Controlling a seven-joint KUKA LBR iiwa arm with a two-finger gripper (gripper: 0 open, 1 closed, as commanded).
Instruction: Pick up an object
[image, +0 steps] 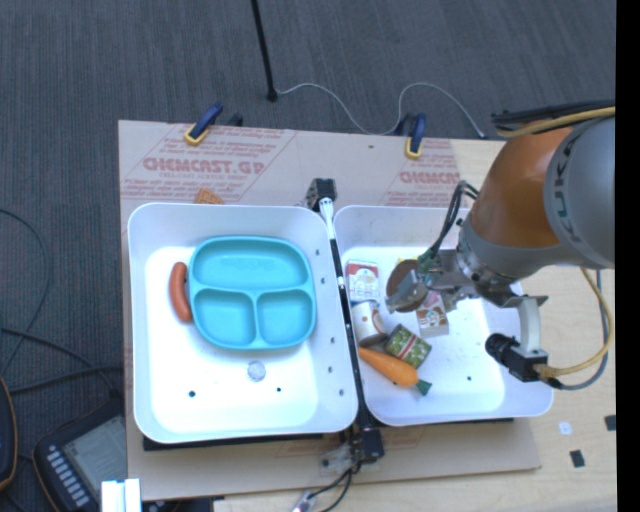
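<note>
My gripper (408, 292) hangs low over the middle of the right bin (480, 395), reaching in from the right. Just below it lie a small green box (407, 346) and an orange carrot (388, 367) with a green tip. A red and white packet (362, 280) lies to its left by the bin's wall. A small brown and white carton (434, 320) sits right beside the gripper, partly under it. A small white cup-like item (367, 322) lies left of the green box.
The left bin (150, 400) holds a blue divided plate (252, 292), a red sausage (180, 291) at its left, and a small clear disc (257, 372). A black ridge (340, 300) separates the bins. Clamps (414, 135) hold the board at the back.
</note>
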